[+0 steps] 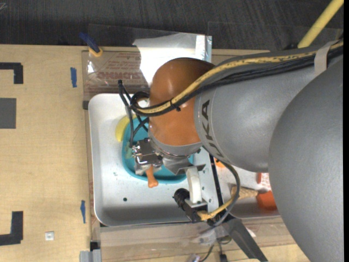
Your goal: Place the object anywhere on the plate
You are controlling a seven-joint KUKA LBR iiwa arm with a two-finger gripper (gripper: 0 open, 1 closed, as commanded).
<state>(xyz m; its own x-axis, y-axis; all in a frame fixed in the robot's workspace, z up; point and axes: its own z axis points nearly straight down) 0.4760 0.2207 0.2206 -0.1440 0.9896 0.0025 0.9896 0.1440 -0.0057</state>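
The arm (262, 119) is reaching in over the left bin (106, 190), and its orange-banded wrist is covering most of the teal plate (128, 160). The gripper (143, 157) is showing as a bit of bright metal low over the plate's near part. The wrist is masking it, so whether it is clamped or released cannot be told.

The likely object is a short orange piece (151, 179). It is poking out just below the gripper, at the plate's lower rim. Its upper end is touching or running under the metal. Its lower end seems to be hanging past the rim over the white bin floor. Whether it is being gripped or merely lying there is unclear. A yellow item (120, 130) is peeking out at the plate's far left edge, half hidden under loose black cables (131, 105).

Judging from this, the step in hand is the placing itself. To do it well, the program should be bringing the piece inward, toward the plate's middle, since a drop at the rim could let it tip or roll off onto the bin floor. The release should be happening low, close to the plate's surface, with the wrist steady. The lift afterward should be going straight up, so that the gripper is not dragging the piece along. It should also be keeping away from the yellow item.
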